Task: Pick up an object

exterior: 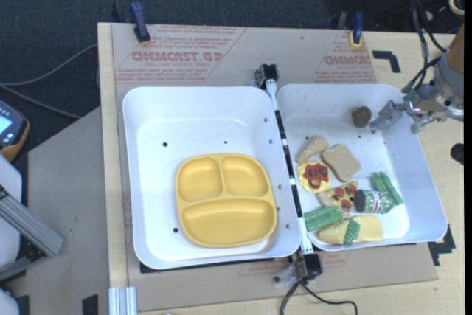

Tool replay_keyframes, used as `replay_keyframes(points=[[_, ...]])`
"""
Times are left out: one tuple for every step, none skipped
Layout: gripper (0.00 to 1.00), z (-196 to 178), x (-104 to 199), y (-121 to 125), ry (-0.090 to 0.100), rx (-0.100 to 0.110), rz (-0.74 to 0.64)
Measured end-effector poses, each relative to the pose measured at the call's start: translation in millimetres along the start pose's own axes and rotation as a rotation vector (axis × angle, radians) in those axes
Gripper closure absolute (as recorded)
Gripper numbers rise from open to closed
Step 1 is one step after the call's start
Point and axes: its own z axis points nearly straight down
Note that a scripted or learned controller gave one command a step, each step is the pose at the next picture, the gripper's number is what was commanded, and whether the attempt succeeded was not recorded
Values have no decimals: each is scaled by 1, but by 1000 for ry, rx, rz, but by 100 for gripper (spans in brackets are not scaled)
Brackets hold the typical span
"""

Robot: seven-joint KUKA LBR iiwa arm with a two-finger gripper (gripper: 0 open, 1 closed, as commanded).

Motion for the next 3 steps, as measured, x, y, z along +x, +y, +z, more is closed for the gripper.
replay_keyframes(points=[[0,72,-22,-72,4,12,6],[0,112,16,-67,0,0,-1],[100,99,15,-65,-1,-7,0]])
